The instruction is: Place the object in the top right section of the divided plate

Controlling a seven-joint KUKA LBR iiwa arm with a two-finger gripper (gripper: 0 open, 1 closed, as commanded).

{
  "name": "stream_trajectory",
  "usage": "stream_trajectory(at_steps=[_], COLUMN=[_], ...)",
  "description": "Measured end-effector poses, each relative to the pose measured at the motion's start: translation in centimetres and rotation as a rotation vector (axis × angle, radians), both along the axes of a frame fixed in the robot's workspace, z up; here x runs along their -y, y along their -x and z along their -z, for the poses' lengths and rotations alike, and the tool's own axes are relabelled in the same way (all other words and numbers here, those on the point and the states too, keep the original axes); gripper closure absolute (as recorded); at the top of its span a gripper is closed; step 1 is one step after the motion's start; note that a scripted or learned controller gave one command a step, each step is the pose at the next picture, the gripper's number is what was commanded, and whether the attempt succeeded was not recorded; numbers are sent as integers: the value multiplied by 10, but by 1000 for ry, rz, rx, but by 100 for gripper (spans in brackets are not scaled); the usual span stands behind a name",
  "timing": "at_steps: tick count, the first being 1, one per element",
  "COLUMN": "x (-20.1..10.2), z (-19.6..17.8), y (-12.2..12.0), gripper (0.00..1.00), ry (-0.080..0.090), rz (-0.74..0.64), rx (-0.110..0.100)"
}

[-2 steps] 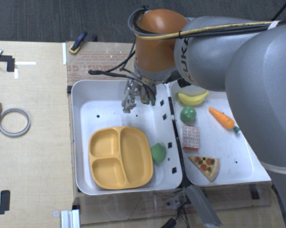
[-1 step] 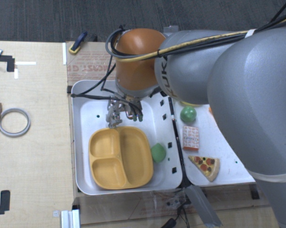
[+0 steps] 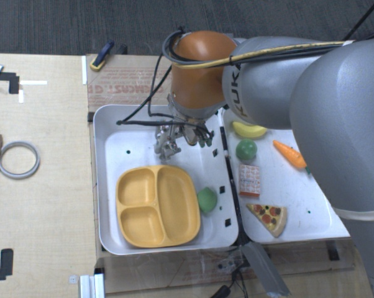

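The yellow divided plate fills the lower left bin, open white floor above it. A green object touches the plate's right rim. The gripper hangs above the plate; whether it holds anything cannot be told.

arm: grey, black KUKA lettering | wrist band: orange | cables: black, yellow | pincer: metal

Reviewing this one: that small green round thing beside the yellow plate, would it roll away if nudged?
Probably. The green object looks rounded, so it may roll across the bin's smooth floor. It rests against the divided plate, which may block it that way. It looks small and likely light.
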State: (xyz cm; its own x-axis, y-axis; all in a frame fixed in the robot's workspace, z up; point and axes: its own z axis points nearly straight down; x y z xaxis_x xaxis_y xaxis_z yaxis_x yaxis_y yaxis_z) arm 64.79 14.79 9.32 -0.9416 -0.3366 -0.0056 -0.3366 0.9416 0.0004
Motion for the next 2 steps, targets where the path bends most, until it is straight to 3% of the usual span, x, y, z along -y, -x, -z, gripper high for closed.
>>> stream_trajectory(at_steps=[1, 2], x=[-79, -79], z=[-1, -4], y=[23, 22], gripper=[100, 100], ry=[-1, 3], rz=[-187, -602], rx=[16, 26])
